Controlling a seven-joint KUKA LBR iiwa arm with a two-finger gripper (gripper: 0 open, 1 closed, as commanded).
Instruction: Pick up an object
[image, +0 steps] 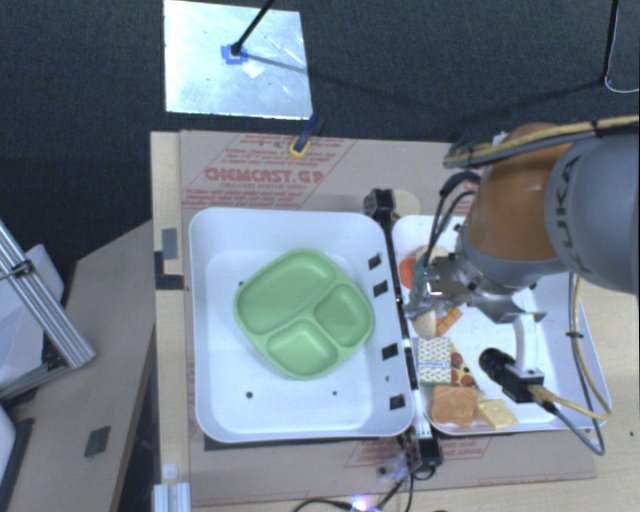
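left bin: shallow white plastic bin on the worktop, holding a green three-compartment plastic plate
right bin: second white bin with small food-like pieces, among them an orange block at the near edge
tool: tool low over the right bin's left side; grip state cannot be made out

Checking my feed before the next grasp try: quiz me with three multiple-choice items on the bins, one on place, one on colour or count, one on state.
1. Where is the divided plate?
A. left bin
B. right bin
C. on the floor

2. What colour is the plate?
A. red
B. green
C. blue

3. How does the plate lie?
A. upside down
B. on its edge
C. flat, compartments up

Answers:
1 A, it lies within the left bin, while the arm hangs over the right bin.
2 B, it is pale green.
3 C, three compartments face the camera.
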